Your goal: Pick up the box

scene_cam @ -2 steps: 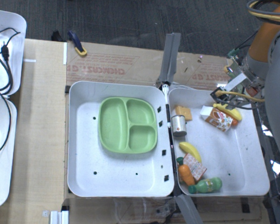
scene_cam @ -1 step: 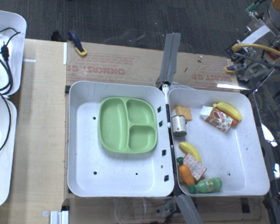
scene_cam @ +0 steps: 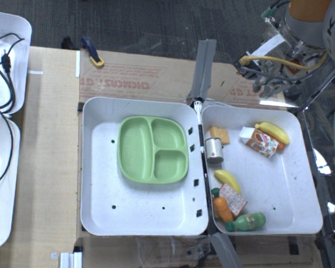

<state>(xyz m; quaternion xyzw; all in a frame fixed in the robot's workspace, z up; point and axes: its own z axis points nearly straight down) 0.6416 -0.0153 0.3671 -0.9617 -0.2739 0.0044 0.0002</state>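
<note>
Though its printing is too small for me to read, the box (scene_cam: 262,144) shows as an orange and white carton lying flat in the far part of the right bin (scene_cam: 316,211). A banana (scene_cam: 272,132) lies against its far edge and hides part of it there. A white scrap pokes out at its left; I cannot tell what it is.

My gripper (scene_cam: 269,81) hangs beyond the bin's far rim, apart from the box and holding nothing of it. It is a dark tangle among yellow cable and hoses, so I cannot tell whether it is open or closed. My arm is cut off at the top corner.

Nearer the divider sit a can (scene_cam: 214,150), a second banana (scene_cam: 228,179), a red packet (scene_cam: 232,199) and a green bottle (scene_cam: 248,221). The left bin (scene_cam: 96,171) holds a green tray (scene_cam: 153,149). Red lettering on the cardboard (scene_cam: 142,80) runs upside down and I cannot read it surely.
</note>
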